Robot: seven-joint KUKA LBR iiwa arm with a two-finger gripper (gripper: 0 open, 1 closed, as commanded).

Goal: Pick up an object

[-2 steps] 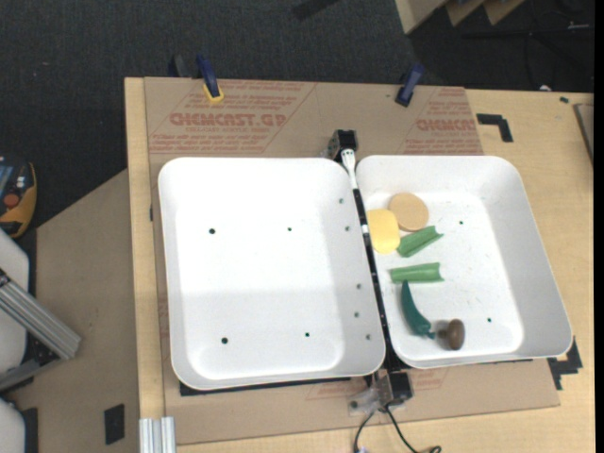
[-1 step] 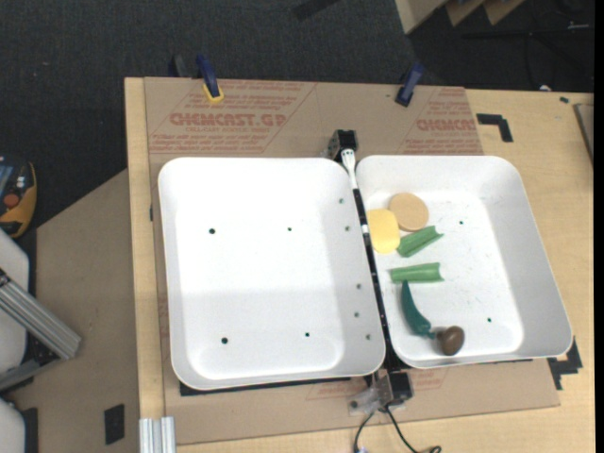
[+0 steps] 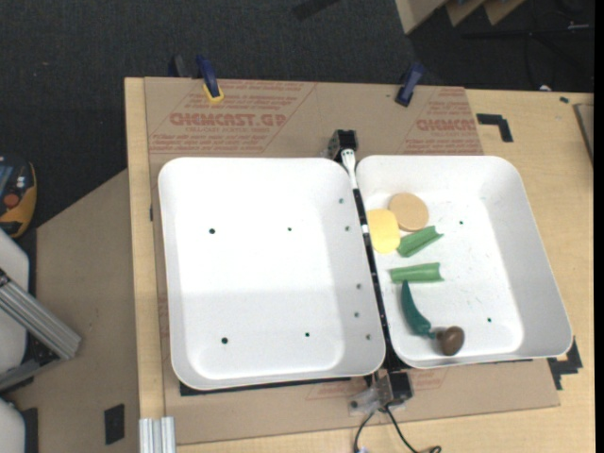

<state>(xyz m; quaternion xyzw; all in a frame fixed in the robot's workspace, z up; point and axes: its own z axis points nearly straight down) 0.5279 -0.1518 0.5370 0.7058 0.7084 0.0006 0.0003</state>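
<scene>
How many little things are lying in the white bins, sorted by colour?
Green: 2 — upper green piece, lower green piece
Teal: 1 — teal piece
Yellow: 1 — yellow piece
Tan: 1 — tan disc
Brown: 1 — brown lump
Total: 6, all in the right-hand bin.

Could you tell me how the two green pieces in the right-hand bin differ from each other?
The upper green piece lies tilted, its right end raised toward the top of the view, while the lower green piece lies nearly level. The upper one sits close beside the yellow disc; the lower one lies apart from it. Both are short green bars in the right bin.
</scene>
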